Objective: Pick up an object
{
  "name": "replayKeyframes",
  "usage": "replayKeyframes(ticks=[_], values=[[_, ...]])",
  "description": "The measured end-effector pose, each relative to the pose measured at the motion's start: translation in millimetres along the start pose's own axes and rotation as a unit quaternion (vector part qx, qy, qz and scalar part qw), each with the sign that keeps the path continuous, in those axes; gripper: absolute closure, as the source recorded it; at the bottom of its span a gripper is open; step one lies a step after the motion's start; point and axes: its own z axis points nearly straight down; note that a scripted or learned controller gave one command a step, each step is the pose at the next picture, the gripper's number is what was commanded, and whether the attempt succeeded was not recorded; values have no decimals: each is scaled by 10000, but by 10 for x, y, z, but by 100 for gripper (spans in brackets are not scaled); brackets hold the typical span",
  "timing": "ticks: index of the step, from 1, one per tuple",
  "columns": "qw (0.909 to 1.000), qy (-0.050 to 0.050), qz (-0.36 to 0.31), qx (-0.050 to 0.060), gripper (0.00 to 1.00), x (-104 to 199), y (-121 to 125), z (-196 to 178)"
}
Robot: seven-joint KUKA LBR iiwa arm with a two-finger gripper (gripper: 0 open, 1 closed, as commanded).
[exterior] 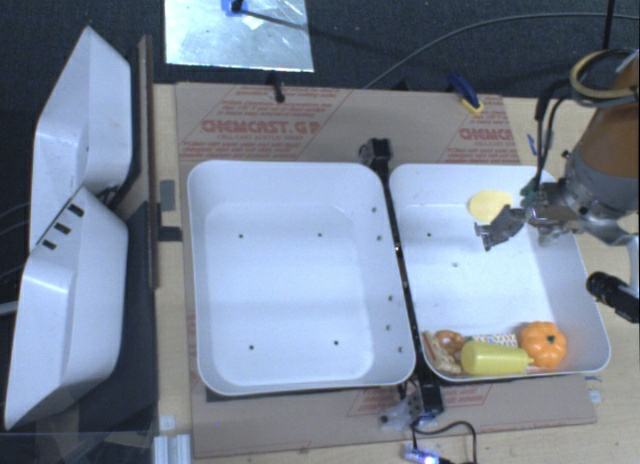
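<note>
Two bins sit side by side; the right bin (575, 282) holds every candidate. A pale yellow disc (490, 204) lies at its twelve o'clock edge, and the gripper (497, 231) hovers just beside it, toward six o'clock, carrying nothing; how far it is parted I cannot tell. An orange pumpkin (542, 343), a yellow block (492, 358) and other small pieces cluster at six o'clock. Centre over the disc before descending.

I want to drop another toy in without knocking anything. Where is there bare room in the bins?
The left bin has bare floor wall to wall. In the right bin, the middle is free, between the pale yellow disc and the hand above, and the near-wall row below: orange pumpkin, yellow bottle, small orange-and-white toy. That row is crowded.
</note>
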Motion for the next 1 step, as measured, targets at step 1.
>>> replayKeyframes(ticks=[1], values=[[10000, -4, 22, 4, 0, -487, -121, 116]])
